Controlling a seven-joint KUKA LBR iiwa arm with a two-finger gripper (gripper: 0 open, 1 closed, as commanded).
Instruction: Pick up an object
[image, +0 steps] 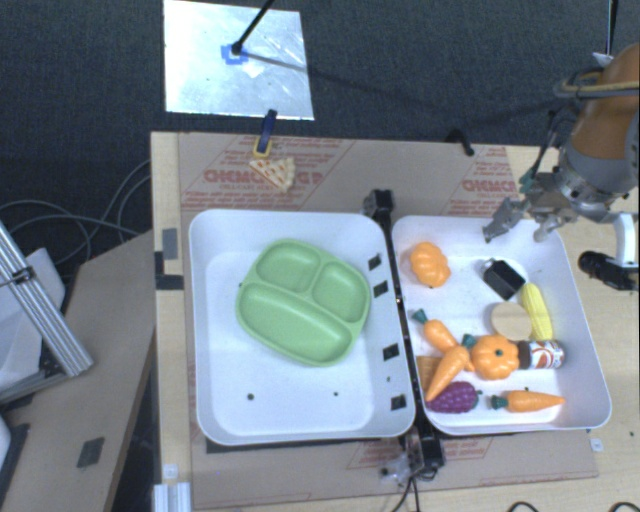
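Observation:
My gripper (522, 224) hangs over the far right corner of the right bin (580, 290), its two fingers spread open with nothing between them. Below it in the bin lie a black block (503, 277), a yellow corn cob (537, 309), an orange pepper-like toy (430, 263), a small pumpkin (494, 356), two carrots (440, 334) (527, 402), purple grapes (453, 397), a round beige piece (510, 321) and a small can (545, 354). The black block is the nearest item to the fingers.
The left bin (215, 300) holds a green divided plate (303, 300). A black divider with clips (393, 300) runs between the bins. A shiny metal sheet (238, 60) lies beyond the bench. An aluminium frame (35, 300) stands at the left.

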